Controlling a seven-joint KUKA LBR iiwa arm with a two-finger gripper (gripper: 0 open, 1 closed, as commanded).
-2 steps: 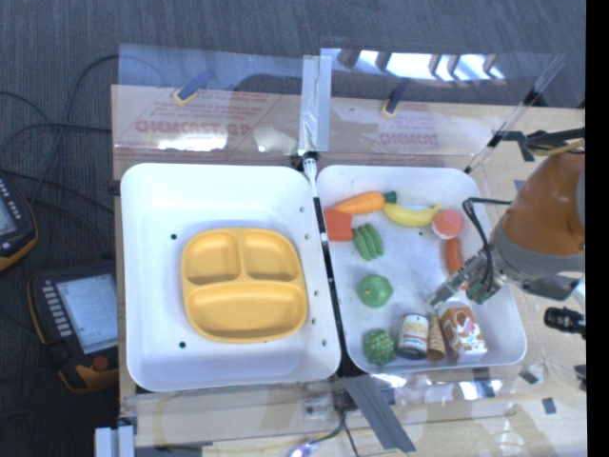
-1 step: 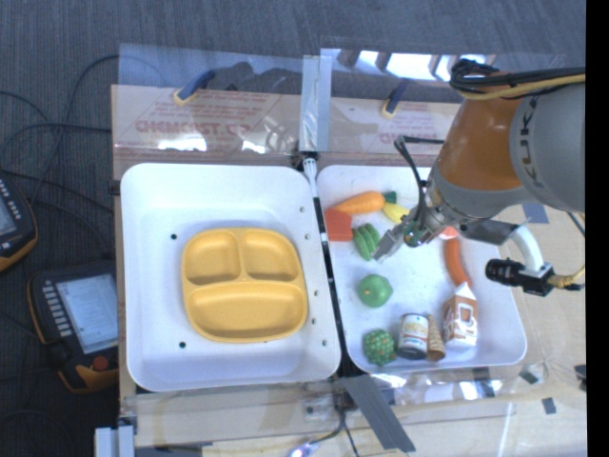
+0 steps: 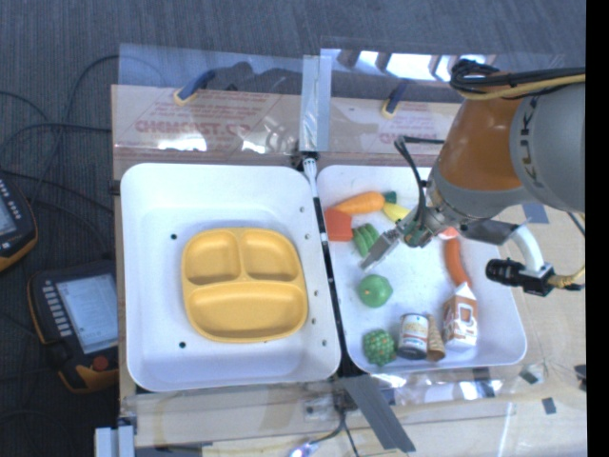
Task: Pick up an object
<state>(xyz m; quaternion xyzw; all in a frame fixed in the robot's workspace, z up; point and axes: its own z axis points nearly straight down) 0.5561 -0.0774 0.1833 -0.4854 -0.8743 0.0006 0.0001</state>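
A: Gripper [image 3: 385,248] low in the right bin [image 3: 504,350]; fingers slightly parted, nothing between them; tips just beside the green pepper [image 3: 364,238].

B: Which target?

A: Pepper is crowded; orange block [image 3: 338,223] and carrot [image 3: 360,202] touch or nearly touch it; the green ball [image 3: 375,290] just below sits apart.

B: Then take the ball, I judge; straddle it squarely, descend fully before closing; round things squirt out.

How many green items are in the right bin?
3: a long green vegetable near the orange carrot, a round green fruit mid-bin, a bumpy green broccoli at the front. The arm may hide more.
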